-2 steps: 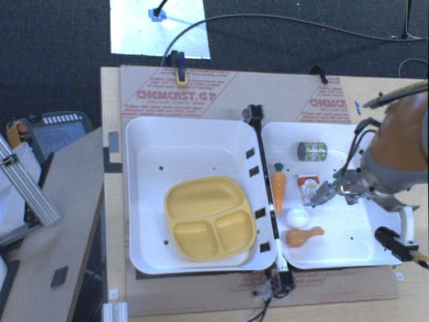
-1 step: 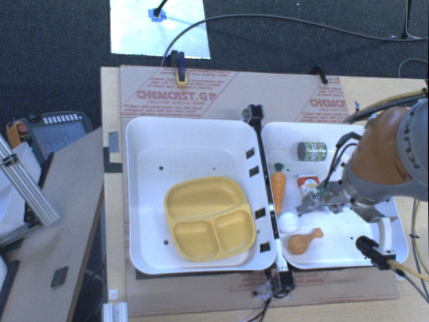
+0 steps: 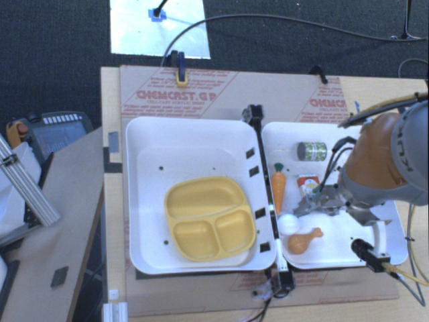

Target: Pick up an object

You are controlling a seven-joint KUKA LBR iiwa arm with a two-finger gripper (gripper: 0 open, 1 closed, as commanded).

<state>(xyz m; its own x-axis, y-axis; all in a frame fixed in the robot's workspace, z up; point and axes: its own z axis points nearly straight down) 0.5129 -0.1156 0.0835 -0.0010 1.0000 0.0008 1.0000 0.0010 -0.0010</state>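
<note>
My gripper (image 3: 316,203) hangs over the right bin (image 3: 395,250), low above the red-and-white packet (image 3: 309,183); whether it grips anything I cannot tell. At its seven o'clock lies the chicken drumstick (image 3: 303,239), my likeliest target: probably light, rigid plastic, a bit slick. Its long axis runs from eight to two o'clock, fat end low-left, thin bone end upper-right. I'd pinch across the thick middle. The white egg (image 3: 287,223) sits just beside it; carrot (image 3: 278,186) and can (image 3: 312,151) lie farther out.

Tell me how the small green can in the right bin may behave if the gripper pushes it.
The green can lies on its side, so it would probably roll. It looks rigid and smooth, perhaps slippery. The bin wall nearby might stop it.
</note>
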